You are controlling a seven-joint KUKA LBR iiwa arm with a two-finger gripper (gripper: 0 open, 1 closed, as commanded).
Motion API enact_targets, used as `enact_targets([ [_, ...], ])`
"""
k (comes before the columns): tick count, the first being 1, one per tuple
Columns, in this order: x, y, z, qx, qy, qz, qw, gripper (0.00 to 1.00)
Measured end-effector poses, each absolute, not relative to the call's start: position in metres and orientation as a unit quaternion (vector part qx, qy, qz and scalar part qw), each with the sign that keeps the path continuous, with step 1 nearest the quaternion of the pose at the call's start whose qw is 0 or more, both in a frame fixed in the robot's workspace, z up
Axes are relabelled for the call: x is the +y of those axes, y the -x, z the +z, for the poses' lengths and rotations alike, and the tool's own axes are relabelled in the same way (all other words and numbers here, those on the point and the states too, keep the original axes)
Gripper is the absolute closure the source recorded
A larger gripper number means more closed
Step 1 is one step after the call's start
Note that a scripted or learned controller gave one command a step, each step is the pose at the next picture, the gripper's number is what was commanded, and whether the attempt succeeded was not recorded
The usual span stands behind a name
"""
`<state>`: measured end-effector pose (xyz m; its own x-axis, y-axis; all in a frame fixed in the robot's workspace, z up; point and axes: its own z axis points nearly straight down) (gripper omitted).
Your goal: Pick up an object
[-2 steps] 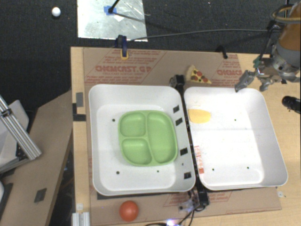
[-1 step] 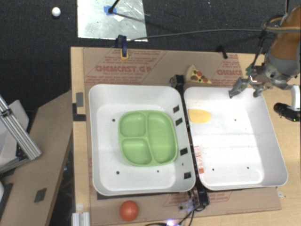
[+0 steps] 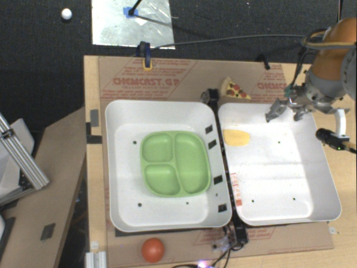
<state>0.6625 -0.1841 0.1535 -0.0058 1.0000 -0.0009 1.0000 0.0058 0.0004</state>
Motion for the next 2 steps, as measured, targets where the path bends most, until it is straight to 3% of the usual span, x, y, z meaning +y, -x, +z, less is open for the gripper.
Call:
enact_targets([
  [1, -0.193, -0.664, 0.108, 0.708, -0.706, -0.0001, 0.001, 0.00],
  [2, -0.193, -0.665, 0.122, 0.709, -0.705, 0.0015, 0.003, 1.00],
])
